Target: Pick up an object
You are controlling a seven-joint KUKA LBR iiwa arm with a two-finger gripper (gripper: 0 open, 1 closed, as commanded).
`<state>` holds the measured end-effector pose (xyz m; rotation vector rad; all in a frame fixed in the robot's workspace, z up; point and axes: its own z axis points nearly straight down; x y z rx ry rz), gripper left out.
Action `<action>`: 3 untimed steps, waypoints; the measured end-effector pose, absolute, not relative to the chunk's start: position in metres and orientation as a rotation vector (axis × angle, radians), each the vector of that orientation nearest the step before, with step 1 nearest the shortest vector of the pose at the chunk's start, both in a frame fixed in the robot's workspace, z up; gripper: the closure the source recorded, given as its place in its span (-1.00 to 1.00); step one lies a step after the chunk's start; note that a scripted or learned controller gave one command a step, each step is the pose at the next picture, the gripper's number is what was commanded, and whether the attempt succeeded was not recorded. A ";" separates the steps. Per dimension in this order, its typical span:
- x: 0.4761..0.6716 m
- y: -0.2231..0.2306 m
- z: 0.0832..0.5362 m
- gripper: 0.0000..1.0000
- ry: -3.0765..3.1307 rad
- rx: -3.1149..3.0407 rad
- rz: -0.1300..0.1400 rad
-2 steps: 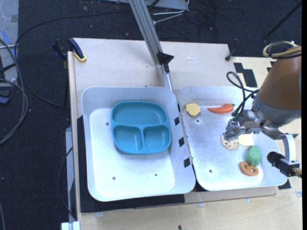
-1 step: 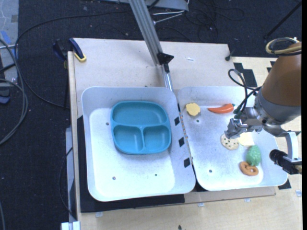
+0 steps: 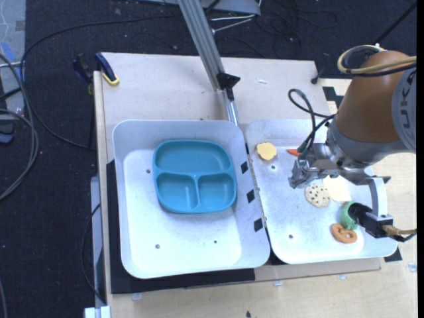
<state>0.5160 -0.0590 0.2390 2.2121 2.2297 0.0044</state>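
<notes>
From where I sit: left bin point(image 3: 132, 244) carries the blue divided plate point(image 3: 195, 176), sitting toward its far edge; big, rigid, likely slick plastic with shallow walls, and I judge it a poor two-finger target unless taken by the rim. Right bin point(image 3: 278, 230) has the small stuff, all in its right half. Arm point(image 3: 374, 105) comes in over the right bin's far right corner, gripper point(image 3: 303, 175) low near the bin's middle, just left of the cookie; I can't tell from this angle how the gripper is set, and nothing visible in it. Candidates, biggest down: speckled cookie point(image 3: 318, 195), flat disc, looks stiff and light, probably toy; lies flat so I'd pinch across its edge, risk of it skidding on the smooth bin floor. Pale yellow piece point(image 3: 339, 191) touches its right side, partly under the arm. Yellow round piece point(image 3: 266, 152) near the far left corner sits alone, chunkier, easiest grab by my read. Pretzel point(image 3: 344, 234) near the near right corner, light, grip across a loop. Green piece point(image 3: 347, 212) just beyond it. Small orange bit point(image 3: 292, 152) by the far edge: too small to trust.
</notes>
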 end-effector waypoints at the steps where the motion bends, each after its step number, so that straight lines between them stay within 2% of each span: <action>1: 0.525 -0.013 0.241 1.00 2.230 2.213 0.003; 2: 0.523 0.035 0.244 1.00 2.230 2.213 0.002; 3: 0.536 0.095 0.235 1.00 2.231 2.212 0.002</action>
